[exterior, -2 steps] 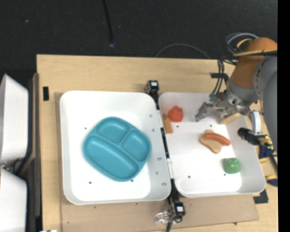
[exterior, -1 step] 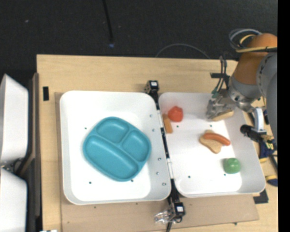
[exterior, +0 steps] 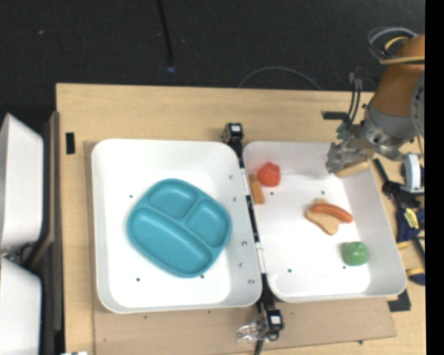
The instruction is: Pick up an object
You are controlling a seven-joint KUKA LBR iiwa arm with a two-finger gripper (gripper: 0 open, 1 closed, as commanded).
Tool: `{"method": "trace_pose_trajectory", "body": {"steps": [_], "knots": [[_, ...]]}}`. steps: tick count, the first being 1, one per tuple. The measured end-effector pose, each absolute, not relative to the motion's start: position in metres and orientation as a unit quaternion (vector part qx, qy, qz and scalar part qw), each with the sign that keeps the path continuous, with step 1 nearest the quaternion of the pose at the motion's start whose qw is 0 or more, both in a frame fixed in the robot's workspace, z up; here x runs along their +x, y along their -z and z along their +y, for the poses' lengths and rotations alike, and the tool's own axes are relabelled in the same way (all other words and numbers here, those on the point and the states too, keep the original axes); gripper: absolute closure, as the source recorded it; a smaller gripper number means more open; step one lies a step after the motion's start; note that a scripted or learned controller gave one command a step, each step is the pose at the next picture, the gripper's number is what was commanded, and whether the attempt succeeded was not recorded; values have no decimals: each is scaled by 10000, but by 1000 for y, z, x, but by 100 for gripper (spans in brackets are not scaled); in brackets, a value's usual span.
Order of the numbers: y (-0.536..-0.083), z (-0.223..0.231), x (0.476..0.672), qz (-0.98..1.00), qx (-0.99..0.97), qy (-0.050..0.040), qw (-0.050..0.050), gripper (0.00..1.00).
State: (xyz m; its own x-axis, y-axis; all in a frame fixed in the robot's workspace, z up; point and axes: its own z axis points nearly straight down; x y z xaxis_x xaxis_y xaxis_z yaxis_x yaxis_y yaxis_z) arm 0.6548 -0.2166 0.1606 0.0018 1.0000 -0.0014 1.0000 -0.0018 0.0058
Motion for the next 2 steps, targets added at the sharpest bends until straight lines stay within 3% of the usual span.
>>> {"method": "trace_pose_trajectory", "body": {"steps": [2], "knots": [[-266,-218,657,7082,7060,-15,23,100]]}}
